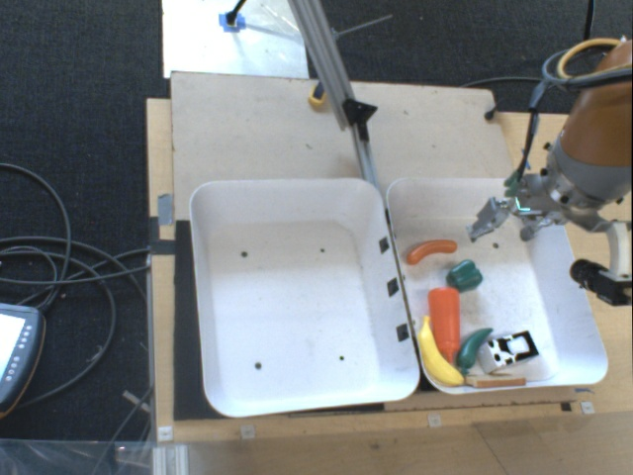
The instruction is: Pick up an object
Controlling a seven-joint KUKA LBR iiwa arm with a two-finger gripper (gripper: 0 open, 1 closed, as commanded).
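Two bins (297, 201): I see my arm (598, 117) over the right one, gripper (514, 221) spread open, holding nothing. Below it lie carrot (445, 320), banana (435, 354), sausage (431, 251), green pepper (464, 275).

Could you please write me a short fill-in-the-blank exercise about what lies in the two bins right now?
1. All the objects lie in the ____ bin as the camera sees it.
2. The banana lies against the ____ side of the carrot, as the camera sees it.
3. The end effector hangs over the ____ bin, above the small orange sausage.
4. The black-and-white toy sits near that bin's ____ edge.

Missing words: right; left; right; front
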